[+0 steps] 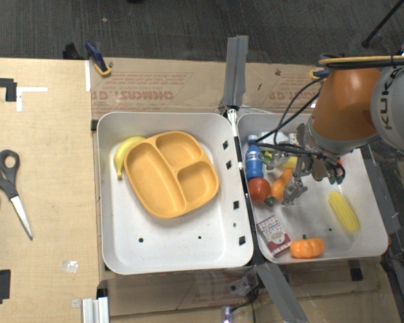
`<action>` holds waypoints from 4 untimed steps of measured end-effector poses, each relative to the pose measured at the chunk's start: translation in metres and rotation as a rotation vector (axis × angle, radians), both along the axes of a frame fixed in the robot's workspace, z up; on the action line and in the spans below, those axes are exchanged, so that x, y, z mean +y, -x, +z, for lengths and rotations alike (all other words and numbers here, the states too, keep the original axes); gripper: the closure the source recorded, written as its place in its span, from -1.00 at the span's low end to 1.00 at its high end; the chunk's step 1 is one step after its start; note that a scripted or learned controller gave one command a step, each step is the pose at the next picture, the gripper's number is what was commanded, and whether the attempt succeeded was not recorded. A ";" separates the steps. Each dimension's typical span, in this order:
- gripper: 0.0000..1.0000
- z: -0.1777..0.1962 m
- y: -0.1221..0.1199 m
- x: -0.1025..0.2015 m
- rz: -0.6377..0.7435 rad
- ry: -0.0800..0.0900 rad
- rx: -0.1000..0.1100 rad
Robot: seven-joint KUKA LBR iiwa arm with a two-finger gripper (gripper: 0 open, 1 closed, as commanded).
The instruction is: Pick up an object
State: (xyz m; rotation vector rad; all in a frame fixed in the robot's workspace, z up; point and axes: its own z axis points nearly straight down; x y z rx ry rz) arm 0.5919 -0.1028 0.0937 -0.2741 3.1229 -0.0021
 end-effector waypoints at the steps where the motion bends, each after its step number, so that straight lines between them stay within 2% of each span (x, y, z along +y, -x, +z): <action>1: -1.00 0.000 0.001 0.003 0.036 0.000 0.002; 2: -1.00 -0.002 0.010 0.006 -0.022 -0.002 0.004; 4: -1.00 -0.002 0.017 0.005 -0.002 -0.001 0.005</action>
